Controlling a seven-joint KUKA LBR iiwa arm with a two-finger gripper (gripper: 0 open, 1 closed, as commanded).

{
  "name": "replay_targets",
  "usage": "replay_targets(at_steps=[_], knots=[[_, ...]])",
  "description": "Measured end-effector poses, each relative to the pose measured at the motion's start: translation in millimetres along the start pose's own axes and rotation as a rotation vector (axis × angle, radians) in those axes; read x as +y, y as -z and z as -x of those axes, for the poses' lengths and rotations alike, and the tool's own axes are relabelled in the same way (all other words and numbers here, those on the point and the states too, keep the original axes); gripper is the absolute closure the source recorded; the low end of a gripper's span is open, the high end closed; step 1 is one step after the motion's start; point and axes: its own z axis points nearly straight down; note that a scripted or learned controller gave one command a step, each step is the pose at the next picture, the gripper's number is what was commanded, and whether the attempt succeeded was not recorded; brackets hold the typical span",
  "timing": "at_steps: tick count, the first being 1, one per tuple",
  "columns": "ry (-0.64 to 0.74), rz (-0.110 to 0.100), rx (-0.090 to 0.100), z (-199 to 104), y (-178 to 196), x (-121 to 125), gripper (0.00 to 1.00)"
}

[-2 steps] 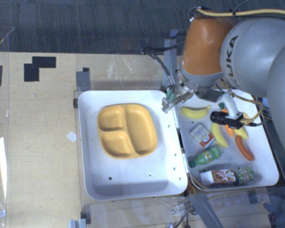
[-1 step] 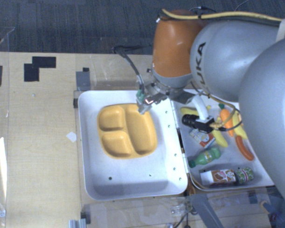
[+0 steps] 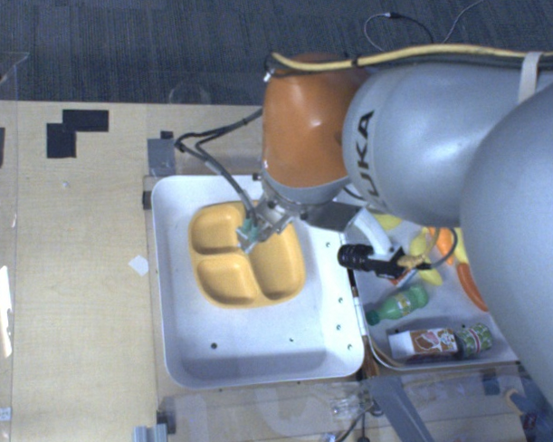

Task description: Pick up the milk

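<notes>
A white carton with a brown label [image 3: 428,343], which looks like the milk, lies on its side at the front of the right bin [image 3: 383,355]. My gripper [image 3: 253,231] hangs low over the left bin [image 3: 254,357], above the middle of a yellow divided plate [image 3: 246,262]. It is well to the left of the carton. I see nothing held at its tip. The arm's big grey body covers much of the right bin.
A green bottle [image 3: 399,304] lies just behind the carton, and a dark bottle with a green label [image 3: 473,339] lies to the carton's right. Yellow [image 3: 420,247] and orange [image 3: 470,286] items sit further back, partly under the arm.
</notes>
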Motion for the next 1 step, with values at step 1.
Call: replay_targets(at_steps=[1], knots=[[-0.001,0.005,-0.002,1.5,11.6,1.3,1.0]])
